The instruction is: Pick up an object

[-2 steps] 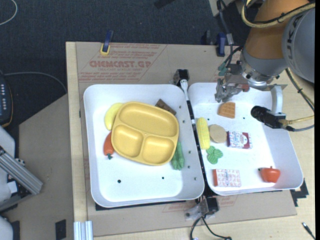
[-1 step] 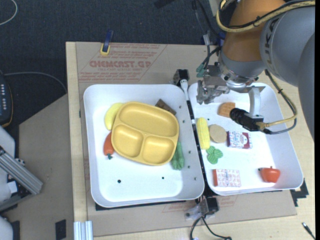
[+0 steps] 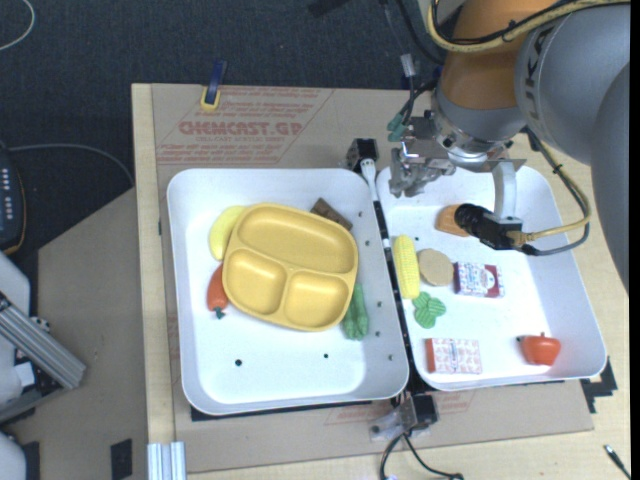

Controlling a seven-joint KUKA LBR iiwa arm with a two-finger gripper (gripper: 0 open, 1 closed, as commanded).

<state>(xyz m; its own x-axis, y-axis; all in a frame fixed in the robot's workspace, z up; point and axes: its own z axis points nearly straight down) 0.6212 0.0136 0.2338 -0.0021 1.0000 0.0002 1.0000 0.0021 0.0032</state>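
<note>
In the right bin (image 3: 575, 298), several small objects are scattered. A yellow corn cob (image 3: 406, 266) lies along the left wall, with a round tan cookie (image 3: 435, 266) just beside it at three o'clock and a green leafy piece (image 3: 429, 310) below the cookie at six o'clock. A small pink-and-white packet (image 3: 478, 279) is seen right of the cookie, a red-patterned packet (image 3: 453, 355) toward the near edge, and a red tomato-like piece (image 3: 541, 348) at the bin's four o'clock corner. The gripper (image 3: 413, 171) is positioned over the bin's eleven o'clock corner; whether the jaws are spread or pressed together cannot be told. At nine o'clock, the left bin (image 3: 195, 268) holds a yellow divided plate (image 3: 290, 265). Both bins are carried by a cardboard-covered table (image 3: 260, 118).
</note>
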